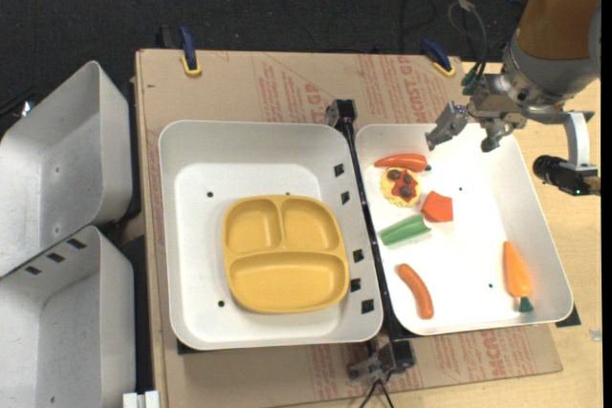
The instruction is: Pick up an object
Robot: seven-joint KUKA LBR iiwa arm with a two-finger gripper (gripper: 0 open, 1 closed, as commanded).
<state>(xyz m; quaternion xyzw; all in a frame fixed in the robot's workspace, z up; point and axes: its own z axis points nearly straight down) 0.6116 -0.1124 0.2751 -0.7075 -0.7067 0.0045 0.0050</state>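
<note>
Pre-grasp stage, nothing picked yet by the look of it. The gripper hovers over the far edge of the right bin, jaws spread wide with nothing between them. Candidates all sit in that bin: a red pepper nearest the gripper, a tart touching it just below, an orange wedge beside the tart, a green piece, a sausage and a carrot off by the right wall. The left bin holds a yellow tray. Next move, my guess: shift toward the pepper or tart, line the jaws across the short axis, descend and close. The pepper/tart/wedge cluster is tight, so the carrot or sausage looks easier. Red print on the cardboard under the bins is upside down; I can't read it reliably.
</note>
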